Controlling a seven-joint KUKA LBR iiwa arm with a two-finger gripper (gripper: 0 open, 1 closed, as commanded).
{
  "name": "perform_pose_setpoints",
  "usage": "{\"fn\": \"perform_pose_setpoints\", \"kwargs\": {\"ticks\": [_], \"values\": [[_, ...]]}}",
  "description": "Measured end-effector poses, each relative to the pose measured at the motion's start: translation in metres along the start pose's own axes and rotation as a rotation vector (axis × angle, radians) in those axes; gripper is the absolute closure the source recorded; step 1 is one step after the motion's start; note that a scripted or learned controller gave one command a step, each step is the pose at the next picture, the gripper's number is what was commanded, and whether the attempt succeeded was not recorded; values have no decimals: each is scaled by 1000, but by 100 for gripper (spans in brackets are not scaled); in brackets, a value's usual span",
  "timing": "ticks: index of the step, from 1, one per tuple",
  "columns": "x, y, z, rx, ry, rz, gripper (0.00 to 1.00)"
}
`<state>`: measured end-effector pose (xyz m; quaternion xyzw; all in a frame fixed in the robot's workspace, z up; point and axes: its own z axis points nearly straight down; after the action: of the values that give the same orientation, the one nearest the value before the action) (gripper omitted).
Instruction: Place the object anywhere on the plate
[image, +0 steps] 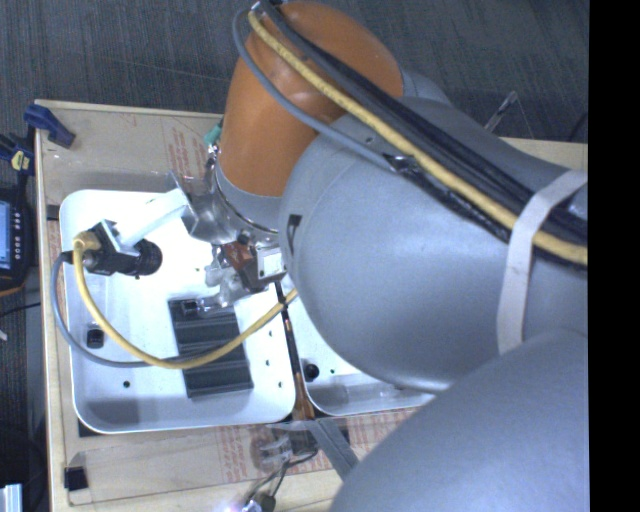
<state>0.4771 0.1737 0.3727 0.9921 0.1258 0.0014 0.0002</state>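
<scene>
**Step in hand.** The gripper (222, 285) sits low in the left bin (75, 215), at the upper end of a dark ribbed block (212, 350). I take this block to be the object of the task. I judge this to be the pickup stage. Contact between gripper and block cannot be confirmed, and whether the gripper is spread or closed cannot be told, because the wrist covers that spot. No hold on the block is recorded.

**Next move.** It calls for a sure grip on the block, then a straight lift clear of the bin wall before any travel toward the plate. The block is long and lies flat, so a grip near one end may let it tilt.

**Containers.**
- The left bin holds the ribbed block, near its middle and toward the lower wall.
- A small black item (95, 337) lies near the bin's left wall, well apart from the block. What it is cannot be told.
- The right bin (345, 400) is mostly covered by the arm (420, 260), so its contents cannot be reported.
</scene>
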Motion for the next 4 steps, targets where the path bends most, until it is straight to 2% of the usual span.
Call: {"fn": "perform_pose_setpoints", "kwargs": {"ticks": [1,2,3,4], "values": [[-6,50,-69,3,-3,-232,100],[-28,101,24,6,-10,-523,100],[-10,26,203,8,-10,-761,100],[4,5,110,6,-4,-1046,100]]}}
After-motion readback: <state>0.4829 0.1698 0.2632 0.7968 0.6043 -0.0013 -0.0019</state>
